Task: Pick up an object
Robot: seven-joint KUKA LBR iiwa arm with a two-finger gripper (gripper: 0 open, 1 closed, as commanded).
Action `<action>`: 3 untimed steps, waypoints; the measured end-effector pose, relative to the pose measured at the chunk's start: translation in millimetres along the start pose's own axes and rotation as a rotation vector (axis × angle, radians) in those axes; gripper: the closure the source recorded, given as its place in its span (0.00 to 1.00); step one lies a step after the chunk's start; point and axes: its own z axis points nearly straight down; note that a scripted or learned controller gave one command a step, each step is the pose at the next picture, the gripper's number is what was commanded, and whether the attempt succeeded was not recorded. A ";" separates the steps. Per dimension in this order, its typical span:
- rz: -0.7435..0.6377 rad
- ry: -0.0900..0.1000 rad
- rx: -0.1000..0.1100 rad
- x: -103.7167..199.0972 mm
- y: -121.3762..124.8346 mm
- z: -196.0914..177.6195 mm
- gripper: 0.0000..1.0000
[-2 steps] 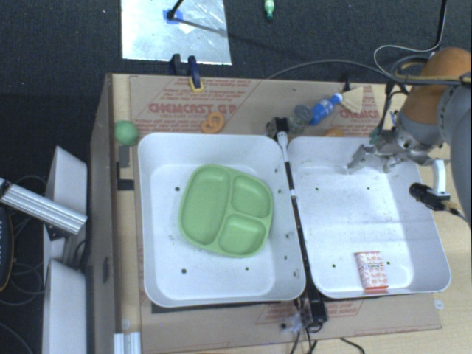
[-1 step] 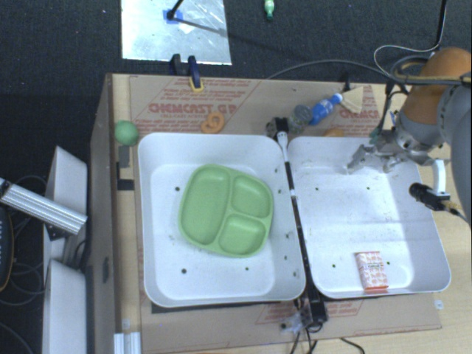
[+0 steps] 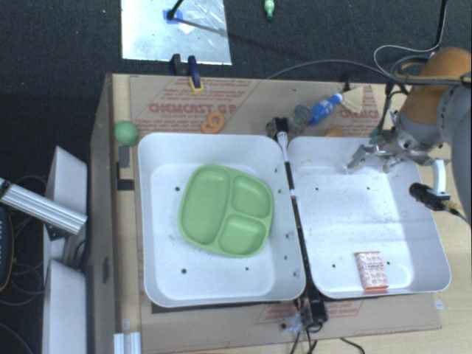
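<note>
Gripper (image 3: 373, 156) hangs over the far edge of the right bin (image 3: 324, 198), fingers spread apart and holding nothing. Small red-and-white packet (image 3: 371, 270) lies well below it, near the bin's front edge; the green tray (image 3: 225, 210) sits in the left bin (image 3: 158, 198).

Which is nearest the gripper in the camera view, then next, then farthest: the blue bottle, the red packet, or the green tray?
From the gripper:
1. blue bottle, on the bench behind the right bin.
2. red packet, at the right bin's near edge.
3. green tray, in the left bin.
</note>
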 end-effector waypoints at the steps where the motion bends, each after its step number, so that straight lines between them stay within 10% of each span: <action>1: 0.000 0.000 0.000 0.0 0.0 0.0 0.00; 3: 0.000 0.000 0.000 0.0 0.0 0.0 0.00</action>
